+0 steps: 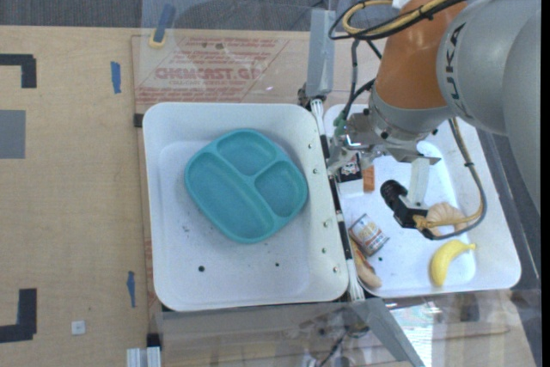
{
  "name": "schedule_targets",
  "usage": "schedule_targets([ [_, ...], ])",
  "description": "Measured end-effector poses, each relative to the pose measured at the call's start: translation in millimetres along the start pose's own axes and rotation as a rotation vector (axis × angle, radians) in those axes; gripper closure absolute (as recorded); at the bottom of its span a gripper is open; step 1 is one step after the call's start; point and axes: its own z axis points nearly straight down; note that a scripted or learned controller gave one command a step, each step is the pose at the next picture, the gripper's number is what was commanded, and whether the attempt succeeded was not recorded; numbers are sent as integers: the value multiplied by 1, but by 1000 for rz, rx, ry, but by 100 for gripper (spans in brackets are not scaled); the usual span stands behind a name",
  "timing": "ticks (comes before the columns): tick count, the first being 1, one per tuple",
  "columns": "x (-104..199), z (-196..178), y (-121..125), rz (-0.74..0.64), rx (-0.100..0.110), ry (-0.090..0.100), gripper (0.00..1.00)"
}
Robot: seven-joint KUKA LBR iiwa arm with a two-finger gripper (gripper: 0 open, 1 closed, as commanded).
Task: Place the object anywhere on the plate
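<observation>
A teal plate (247,185) with three compartments lies in the left white bin (172,271), with nothing on it. My gripper (351,161) hangs over the near-left part of the right bin (494,262), close to the wall between the bins. The wrist hides most of it. A small orange piece (369,179) shows just beside the gripper; whether it is held cannot be told. A small labelled can (369,235) lies below the gripper on the bin floor.
In the right bin lie a yellow banana (449,260), a beige pastry-like thing (444,217) and a tan oblong thing (368,273) against the left wall. The big grey and orange arm (447,56) covers the bin's far part.
</observation>
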Motion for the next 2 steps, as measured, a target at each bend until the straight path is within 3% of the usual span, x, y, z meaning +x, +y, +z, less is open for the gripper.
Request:
schedule_targets([
  [2,6,5,4,-59,-6,-16,100],
])
